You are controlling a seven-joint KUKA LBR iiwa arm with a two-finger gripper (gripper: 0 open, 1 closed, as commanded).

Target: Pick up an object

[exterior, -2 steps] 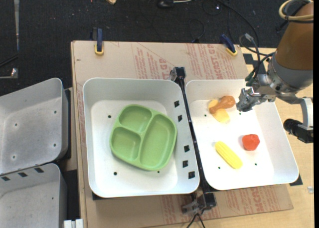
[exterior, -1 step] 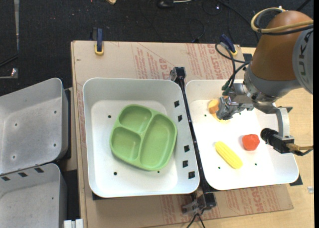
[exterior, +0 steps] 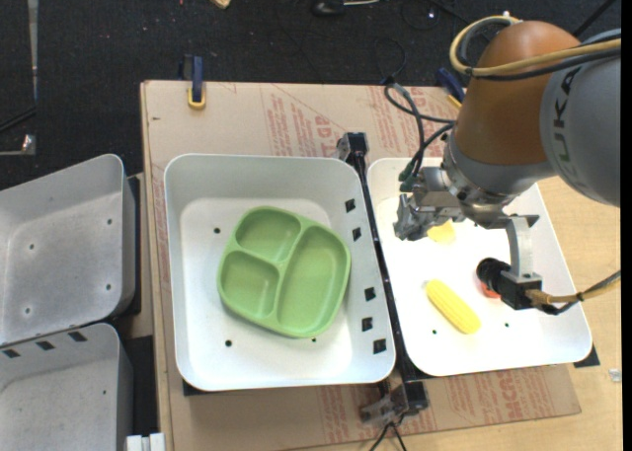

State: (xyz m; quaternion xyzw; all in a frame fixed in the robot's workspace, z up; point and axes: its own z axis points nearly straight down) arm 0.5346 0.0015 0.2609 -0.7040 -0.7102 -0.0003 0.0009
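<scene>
The gripper [exterior: 423, 220] hangs near the far left corner of the right bin [exterior: 553, 340], above a small yellow piece [exterior: 442, 233]; whether it is spread, I cannot tell. The yellow corn [exterior: 452, 305] lies free at the bin's middle. A good pick should descend straight, centred across the corn's narrow side.
</scene>
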